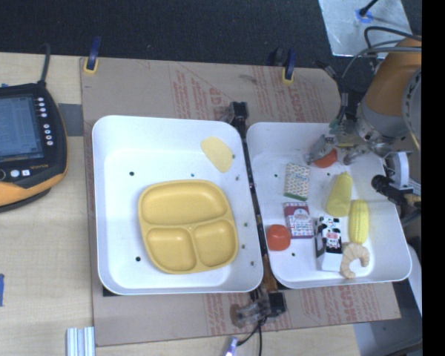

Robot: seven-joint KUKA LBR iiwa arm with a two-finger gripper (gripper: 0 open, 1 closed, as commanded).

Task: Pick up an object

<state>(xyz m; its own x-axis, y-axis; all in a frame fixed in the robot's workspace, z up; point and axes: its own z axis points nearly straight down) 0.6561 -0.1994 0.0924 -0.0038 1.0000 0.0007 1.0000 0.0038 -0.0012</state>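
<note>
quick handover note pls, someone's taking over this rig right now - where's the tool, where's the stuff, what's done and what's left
Tool: low at the back of the right bin, over a small red piece; whether it grips the piece cannot be told from this view.
Right bin: patterned card, small red packet, red ball, milk carton, yellow corn cob, pale yellow piece, tan shrimp-shaped toy.
Left bin: yellow divided plate, pale yellow flat piece.
Done: nothing visibly lifted.
Left: confirm a grasp and lift one object.
</note>
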